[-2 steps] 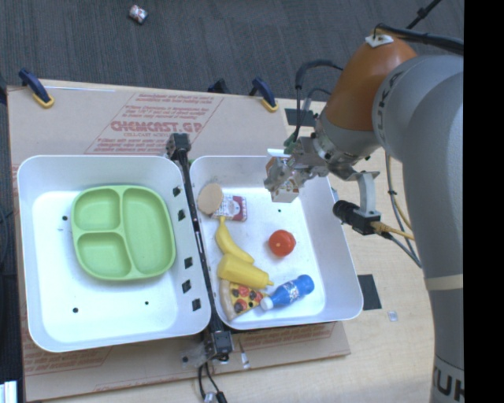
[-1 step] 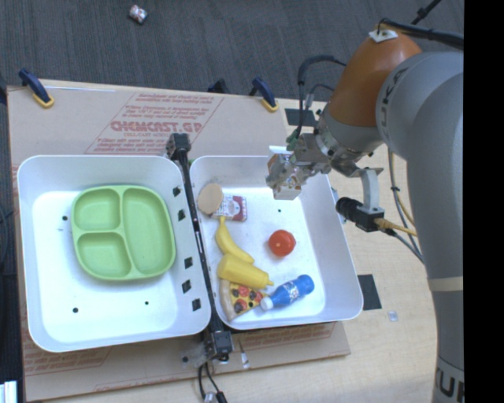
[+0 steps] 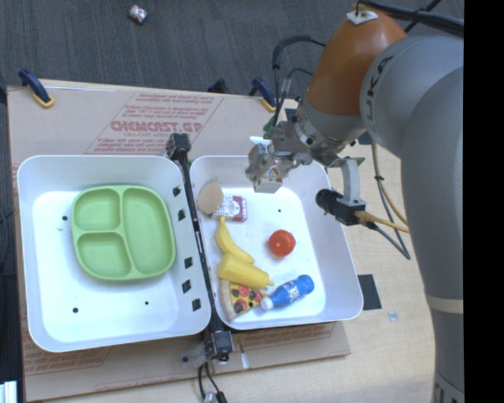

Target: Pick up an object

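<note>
A dark grey carpet (image 3: 157, 39) fills the top of the frame, with a small pale scrap (image 3: 138, 12) lying on it at upper left. Below it a brown board (image 3: 150, 126) printed in red covers the bench, held by blue clamps (image 3: 35, 86) along its far edge. Pale wood bench top (image 3: 394, 330) shows at lower right.

Two white bins (image 3: 31, 260) sit side by side; one green divided plate (image 3: 124, 232), one banana (image 3: 231, 242), one tomato (image 3: 282, 243), one bottle (image 3: 288, 292), one pizza slice (image 3: 241, 299).
</note>
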### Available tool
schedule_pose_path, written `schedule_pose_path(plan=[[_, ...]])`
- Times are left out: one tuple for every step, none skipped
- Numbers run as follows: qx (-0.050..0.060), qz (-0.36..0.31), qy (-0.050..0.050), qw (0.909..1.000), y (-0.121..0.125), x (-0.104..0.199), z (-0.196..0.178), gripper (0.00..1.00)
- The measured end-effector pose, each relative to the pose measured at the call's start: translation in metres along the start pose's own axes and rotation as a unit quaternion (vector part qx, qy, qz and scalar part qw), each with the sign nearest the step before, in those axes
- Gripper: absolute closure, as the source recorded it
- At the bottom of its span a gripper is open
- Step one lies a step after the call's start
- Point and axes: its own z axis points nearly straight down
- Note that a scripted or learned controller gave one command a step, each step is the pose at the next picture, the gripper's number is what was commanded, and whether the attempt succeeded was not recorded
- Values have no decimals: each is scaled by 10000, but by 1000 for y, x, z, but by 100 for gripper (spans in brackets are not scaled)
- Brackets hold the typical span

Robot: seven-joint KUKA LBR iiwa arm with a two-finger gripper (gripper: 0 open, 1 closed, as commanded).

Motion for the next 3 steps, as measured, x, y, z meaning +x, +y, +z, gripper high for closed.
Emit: schedule_pose_path(plan=[[27, 6, -5, 10000, -78, 6, 15, 100], [30, -6, -7, 10000, -78, 6, 5, 100], [34, -23, -9, 10000, -77, 6, -5, 100]])
